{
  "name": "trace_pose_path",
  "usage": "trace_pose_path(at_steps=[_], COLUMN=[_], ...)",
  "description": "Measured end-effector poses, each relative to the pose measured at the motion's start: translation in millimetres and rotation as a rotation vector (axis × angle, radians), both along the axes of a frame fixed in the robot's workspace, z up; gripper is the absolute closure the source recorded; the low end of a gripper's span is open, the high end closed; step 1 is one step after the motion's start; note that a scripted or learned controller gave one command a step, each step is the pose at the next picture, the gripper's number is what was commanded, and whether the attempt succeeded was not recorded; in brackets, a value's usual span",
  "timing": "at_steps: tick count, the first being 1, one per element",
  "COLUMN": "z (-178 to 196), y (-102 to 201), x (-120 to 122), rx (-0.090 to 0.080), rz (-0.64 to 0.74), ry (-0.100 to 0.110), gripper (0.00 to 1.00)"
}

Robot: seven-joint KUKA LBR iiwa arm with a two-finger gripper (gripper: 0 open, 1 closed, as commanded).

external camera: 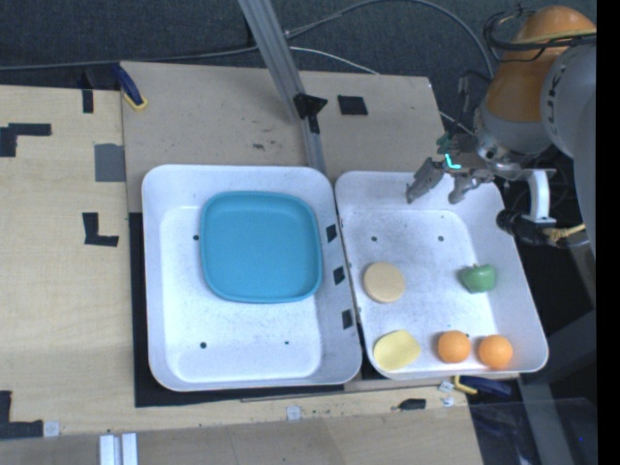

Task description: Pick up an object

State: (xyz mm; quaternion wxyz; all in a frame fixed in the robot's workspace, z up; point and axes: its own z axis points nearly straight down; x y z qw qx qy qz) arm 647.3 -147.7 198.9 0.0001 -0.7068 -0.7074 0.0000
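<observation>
Arm (542, 76) cut off at the frame's 3 o'clock edge, gripper (438, 188) hanging with fingers spread and empty over the right bin's (426, 235) 12 o'clock rim, smooth green object (478, 278), two oranges (452, 346) (495, 351) and two pale discs (385, 282) (396, 350) toward 5 o'clock, glossy blue plate (261, 246) in the left bin (174, 347).

I see the bench evenly lit from above, quite bright, and the two white bins (339, 356) look a little washed out but without strong glare. Shadows are soft and short. My picture is slightly grainy, and the far dark floor (368, 8) is dim.
</observation>
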Motion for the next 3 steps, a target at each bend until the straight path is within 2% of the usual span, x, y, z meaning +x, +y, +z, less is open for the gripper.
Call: trace_pose_path(at_steps=[1,2,3], z=[-0.1,-62.6,-111.6], y=[0.0,-4.0,-3.6], x=[0.0,-2.5,-2.9], rx=[0.000,0.000,0.000], rz=[0.000,-0.001,0.000], ry=[0.000,0.006,0.002], gripper=[0.00,0.00,0.00])
